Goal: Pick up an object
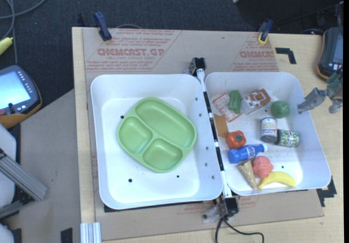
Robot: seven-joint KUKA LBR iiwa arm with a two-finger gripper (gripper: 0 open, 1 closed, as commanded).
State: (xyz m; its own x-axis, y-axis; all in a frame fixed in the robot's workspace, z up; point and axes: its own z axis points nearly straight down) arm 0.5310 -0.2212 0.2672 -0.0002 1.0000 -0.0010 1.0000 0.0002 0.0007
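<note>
Camera view looks down on two white bins side by side; the left bin (103, 127) carries a green divided tray (157, 134), and the right bin (305, 149) carries a scatter of small toy foods. The gripper (308, 101) shows at the right bin's right rim, grey and small, and whether it is wide or narrow cannot be told from this angle; nothing is seen in it. Nearest to it, just to its left inside the bin, lies a green ball (280, 108). Below that stand a small can (268, 129) and a dark bottle (287, 138) lying on its side. Farther off, toward the bin's near corner, lie a blue bottle (245, 152), a red tomato (236, 139) and a yellow banana (278, 180).
</note>
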